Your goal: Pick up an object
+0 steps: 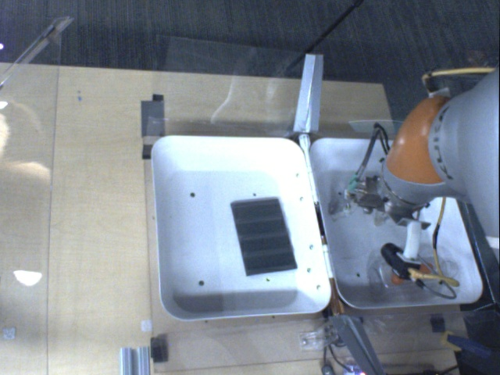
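On the pale wooden table (94, 209) two shallow white bins sit side by side, their inner rims touching. The left bin (160, 209) holds a black ribbed slab (264, 237), a flat dark rectangle with grooves running across it; it lies flat near the middle of the bin floor, turned slightly off square to the walls and clear of all of them. The grey arm (465, 143) reaches in from the right over the right bin (332, 153), its orange band (410, 151) above the bin's far half. The end effector (361, 196) is low inside this bin, toward its left side and close to the wall shared with the other bin. It is well apart from the slab, with that wall between them. Whether the end effector is spread or pressed together cannot be told (its tip is small and blurred against the white floor), and nothing can be made out in its grip. A small pale, greenish shape just beside it is too unclear to name.
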Robot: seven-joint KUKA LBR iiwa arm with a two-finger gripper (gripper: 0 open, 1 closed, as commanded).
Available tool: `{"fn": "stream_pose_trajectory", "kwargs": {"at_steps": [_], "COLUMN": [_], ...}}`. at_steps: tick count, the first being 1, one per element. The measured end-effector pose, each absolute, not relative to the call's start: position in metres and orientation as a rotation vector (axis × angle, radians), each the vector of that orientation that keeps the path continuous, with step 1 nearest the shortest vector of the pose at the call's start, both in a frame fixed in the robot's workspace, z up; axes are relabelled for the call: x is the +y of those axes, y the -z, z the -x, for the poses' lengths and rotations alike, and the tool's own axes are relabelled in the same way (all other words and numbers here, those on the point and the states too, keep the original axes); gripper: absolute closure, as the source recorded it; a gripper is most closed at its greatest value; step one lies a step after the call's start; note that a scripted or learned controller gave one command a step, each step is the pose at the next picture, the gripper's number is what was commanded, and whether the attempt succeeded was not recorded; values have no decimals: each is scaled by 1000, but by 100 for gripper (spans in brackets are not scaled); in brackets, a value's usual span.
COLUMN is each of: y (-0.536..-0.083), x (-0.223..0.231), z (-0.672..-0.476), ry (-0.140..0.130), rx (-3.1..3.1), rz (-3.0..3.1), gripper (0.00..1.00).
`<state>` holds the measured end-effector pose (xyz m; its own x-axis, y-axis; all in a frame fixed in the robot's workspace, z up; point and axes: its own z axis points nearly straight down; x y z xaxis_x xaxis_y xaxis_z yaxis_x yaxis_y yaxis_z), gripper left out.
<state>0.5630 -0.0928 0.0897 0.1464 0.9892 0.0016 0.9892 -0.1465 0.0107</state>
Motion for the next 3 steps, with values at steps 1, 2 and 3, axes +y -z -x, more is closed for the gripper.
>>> {"fn": "stream_pose_trajectory", "kwargs": {"at_steps": [1, 2, 3], "y": [-96, -184, -90], "x": [-100, -157, -163], "z": [-628, -534, -495], "ry": [-6, -5, -11], "rx": [2290, 2464, 2482], "rz": [-2143, -1939, -1904], "gripper": [0, 0, 0]}}
